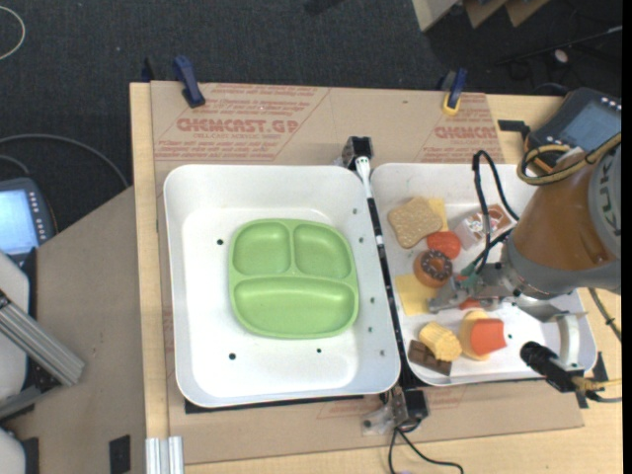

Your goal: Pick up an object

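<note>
The right bin (395,181) holds several toy foods. A slice of toast (415,220) lies at the back, with a red tomato (445,244) and a brown donut (433,265) just in front of it. A yellow cheese slice (409,293) lies near the left wall. At the front are a red-orange piece (485,337), a yellow piece (440,342) and a brown chocolate piece (426,358). My gripper (457,296) hangs low over the middle of this bin, between the donut and the red-orange piece. I see nothing lifted.
The left bin (188,265) holds a green divided plate (292,278). A small wrapped item (480,225) lies at the back of the right bin. The arm's body (558,235) covers that bin's right side. Blue clamps (188,80) grip the board's far edge.
</note>
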Robot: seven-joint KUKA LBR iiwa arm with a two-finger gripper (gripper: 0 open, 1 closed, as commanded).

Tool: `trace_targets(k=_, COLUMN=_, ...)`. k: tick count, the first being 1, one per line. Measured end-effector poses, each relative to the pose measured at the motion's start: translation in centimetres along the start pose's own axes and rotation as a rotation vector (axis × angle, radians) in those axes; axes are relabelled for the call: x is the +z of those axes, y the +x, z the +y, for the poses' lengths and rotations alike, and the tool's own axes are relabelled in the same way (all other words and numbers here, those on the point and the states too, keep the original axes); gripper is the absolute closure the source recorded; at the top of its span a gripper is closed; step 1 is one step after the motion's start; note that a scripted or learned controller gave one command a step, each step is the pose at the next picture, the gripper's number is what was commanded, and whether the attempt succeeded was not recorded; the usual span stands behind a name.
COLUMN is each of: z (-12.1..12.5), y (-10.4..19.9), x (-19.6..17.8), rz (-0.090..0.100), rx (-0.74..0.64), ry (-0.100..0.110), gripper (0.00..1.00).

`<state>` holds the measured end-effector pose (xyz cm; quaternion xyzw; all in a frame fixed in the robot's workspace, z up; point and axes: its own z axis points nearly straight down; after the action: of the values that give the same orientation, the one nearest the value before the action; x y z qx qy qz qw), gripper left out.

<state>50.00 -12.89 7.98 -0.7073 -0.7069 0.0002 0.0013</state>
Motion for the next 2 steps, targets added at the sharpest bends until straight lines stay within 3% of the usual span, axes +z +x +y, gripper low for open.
trace_targets(k=1, z=6.6, y=2.0, x=-0.5, rz=-0.002, rx=-0.005, ry=-0.007, gripper=0.00)
trace_targets(k=2, z=-1.3, y=-4.5, x=-0.5, rz=-0.002, rx=0.008, ry=0.005, gripper=0.00)
